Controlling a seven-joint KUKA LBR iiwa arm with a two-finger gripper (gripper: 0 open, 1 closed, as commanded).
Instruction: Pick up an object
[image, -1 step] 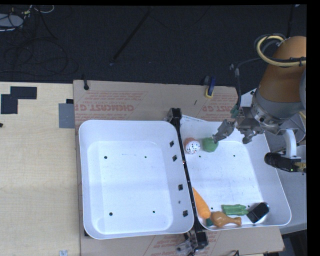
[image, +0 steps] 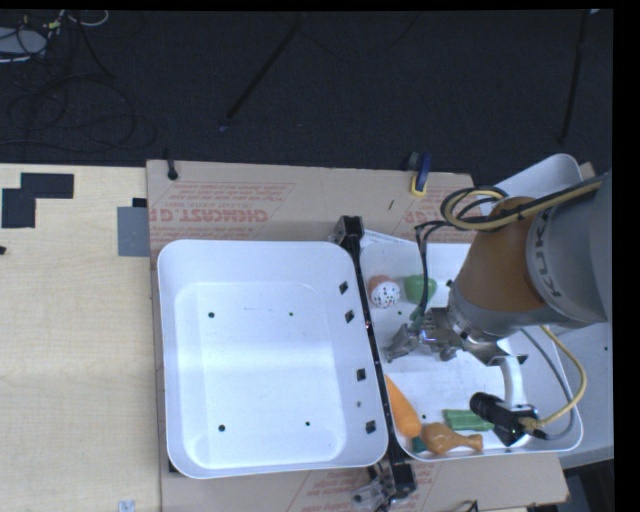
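My gripper (image: 405, 343) looks open, holding nothing; I should drop straight down, since the speckled ball (image: 384, 292) sits just beyond.

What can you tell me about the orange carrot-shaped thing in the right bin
The orange carrot-shaped toy looks like smooth plastic, long and tapered. It lies flat on the floor of the right bin, near the bin's left wall and toward the near corner, running at a slant. Its lower end meets or nearly meets a tan toy; contact cannot be told. The gripper is above it in the view, apart from it.
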